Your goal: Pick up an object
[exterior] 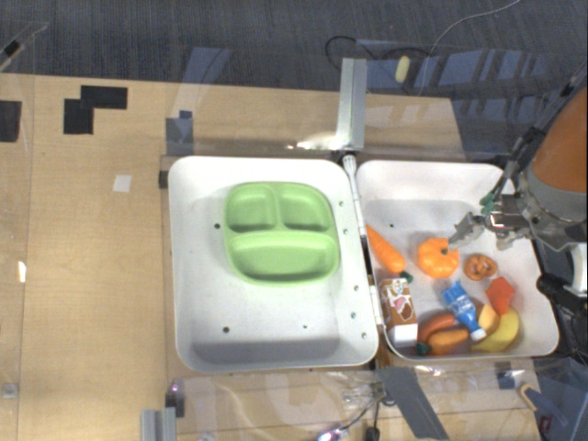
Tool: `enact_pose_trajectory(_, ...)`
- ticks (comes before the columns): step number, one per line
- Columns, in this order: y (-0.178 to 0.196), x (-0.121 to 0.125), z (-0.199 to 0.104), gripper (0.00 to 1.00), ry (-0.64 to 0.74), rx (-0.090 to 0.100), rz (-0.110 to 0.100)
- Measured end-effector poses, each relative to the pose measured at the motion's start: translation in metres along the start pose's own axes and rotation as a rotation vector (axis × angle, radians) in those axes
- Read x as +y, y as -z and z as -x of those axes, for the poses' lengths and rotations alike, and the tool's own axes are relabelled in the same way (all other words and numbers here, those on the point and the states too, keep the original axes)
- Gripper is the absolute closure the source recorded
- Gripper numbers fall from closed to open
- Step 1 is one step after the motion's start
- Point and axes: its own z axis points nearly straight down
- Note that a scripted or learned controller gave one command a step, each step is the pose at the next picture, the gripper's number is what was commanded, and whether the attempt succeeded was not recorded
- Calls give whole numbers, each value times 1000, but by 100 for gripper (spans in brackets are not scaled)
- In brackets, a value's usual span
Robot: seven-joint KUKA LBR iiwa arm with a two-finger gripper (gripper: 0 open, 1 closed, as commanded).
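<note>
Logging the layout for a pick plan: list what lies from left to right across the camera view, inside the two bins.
Green divided plate → carrot → small carton → orange pumpkin → blue bottle → red block.

I'm looking down on a robotics lab, a test cell and nobody's home. The pale wood surface (83, 274) carries black square marker patches (92, 107) and metal brackets (353, 99) that pin two white bins (197, 246) side by side. Dark carpet (230, 16) runs behind, with a loose cable (478, 7) trailing across it. A grey arm with an orange band (562, 150) reaches in, and the goods are plastic toy food (438, 257) and a green divided tray (278, 230).
</note>
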Motion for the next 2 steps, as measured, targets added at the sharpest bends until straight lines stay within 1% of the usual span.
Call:
enact_pose_trajectory(1, -95, 0, -17, 0, 193, -3, 11)
enact_pose_trajectory(2, -85, 1, -18, 100, 192, -3, 16)
